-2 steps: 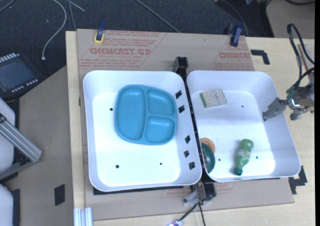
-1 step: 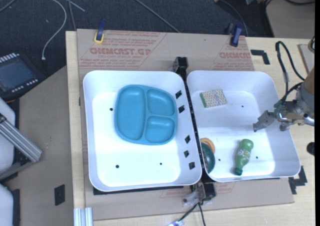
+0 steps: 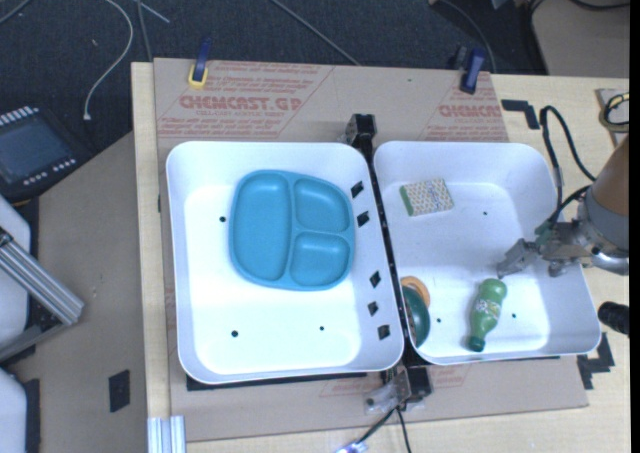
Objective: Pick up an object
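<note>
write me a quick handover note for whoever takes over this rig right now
Gripper: low in the right bin, holding nothing; whether it is open or shut cannot be told.
Right bin: green bottle lying near the front, just below the gripper; patterned sponge near the back; a green and orange object against the front left wall.
Left bin: blue divided plate.
Done: nothing picked.
Left: grasp and lift one object; the bottle looks closest.

Left bin point(image 3: 190, 271): we see the blue divided plate point(image 3: 292, 229) filling its middle; bare floor along the near edge.
Right bin point(image 3: 470, 156): open floor mid-bin.
Obstacles: patterned sponge point(image 3: 427, 197) at the back, green bottle point(image 3: 486, 313) and round green-orange object point(image 3: 415, 307) near the front.
</note>
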Available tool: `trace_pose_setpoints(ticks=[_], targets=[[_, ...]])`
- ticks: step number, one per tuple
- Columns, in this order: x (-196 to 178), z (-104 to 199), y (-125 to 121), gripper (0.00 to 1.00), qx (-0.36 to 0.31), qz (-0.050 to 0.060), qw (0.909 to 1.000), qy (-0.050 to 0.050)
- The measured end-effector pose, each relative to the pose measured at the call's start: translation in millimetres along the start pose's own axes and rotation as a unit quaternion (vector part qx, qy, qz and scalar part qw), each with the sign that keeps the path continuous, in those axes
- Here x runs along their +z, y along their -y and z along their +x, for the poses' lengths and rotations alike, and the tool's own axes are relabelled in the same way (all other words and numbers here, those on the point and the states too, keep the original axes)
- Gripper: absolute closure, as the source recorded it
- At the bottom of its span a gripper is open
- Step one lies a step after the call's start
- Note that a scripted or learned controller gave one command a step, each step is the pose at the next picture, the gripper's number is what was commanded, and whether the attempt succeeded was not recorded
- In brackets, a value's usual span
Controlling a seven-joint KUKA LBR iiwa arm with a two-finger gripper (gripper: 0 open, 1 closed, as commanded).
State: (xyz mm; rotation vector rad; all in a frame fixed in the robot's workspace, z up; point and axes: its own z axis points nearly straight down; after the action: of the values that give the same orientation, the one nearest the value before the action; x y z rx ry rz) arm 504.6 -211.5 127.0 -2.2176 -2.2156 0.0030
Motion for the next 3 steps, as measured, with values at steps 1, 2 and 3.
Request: trace_pose_setpoints(ticks=[1, 2, 3], targets=[[-14, 0, -2, 1.00, -0.001, -0.004, 1.0000, 0.001], [-63, 0, 6, 1.00, -0.001, -0.006, 1.0000, 0.003], [-108, 0, 5, 1.00, -0.001, -0.006, 1.0000, 0.003]])
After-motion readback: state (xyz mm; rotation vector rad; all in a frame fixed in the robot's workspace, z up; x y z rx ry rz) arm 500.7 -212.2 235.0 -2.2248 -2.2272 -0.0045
